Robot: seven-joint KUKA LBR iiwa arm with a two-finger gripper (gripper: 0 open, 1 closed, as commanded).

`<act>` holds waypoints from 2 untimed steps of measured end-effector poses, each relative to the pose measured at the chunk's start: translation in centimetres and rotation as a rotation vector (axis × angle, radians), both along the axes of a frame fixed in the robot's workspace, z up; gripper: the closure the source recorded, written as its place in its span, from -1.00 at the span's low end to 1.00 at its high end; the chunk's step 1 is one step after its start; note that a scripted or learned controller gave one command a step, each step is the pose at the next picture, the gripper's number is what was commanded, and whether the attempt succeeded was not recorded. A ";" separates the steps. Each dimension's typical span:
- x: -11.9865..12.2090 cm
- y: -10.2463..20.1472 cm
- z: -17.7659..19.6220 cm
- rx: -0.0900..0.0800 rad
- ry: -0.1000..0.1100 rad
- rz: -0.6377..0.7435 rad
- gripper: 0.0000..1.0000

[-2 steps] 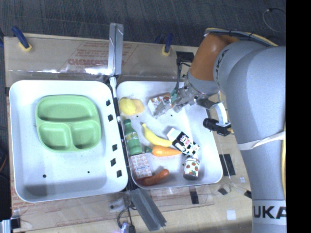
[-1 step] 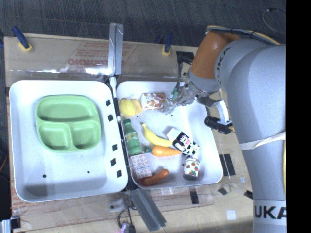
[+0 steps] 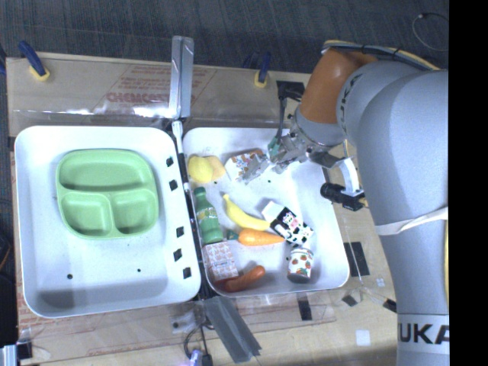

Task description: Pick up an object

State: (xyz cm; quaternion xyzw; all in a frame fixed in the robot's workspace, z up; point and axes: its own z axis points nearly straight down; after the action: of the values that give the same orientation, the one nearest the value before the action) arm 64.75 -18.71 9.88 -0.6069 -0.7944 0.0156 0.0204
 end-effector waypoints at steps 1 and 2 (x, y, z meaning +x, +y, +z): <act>0.4 -0.6 2.4 -0.001 -0.045 -0.058 -1.00; -2.6 -2.3 -0.2 0.005 -0.046 0.128 -1.00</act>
State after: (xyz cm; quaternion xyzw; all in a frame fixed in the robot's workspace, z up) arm 62.14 -20.99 9.71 -0.5549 -0.8319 0.0010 0.0023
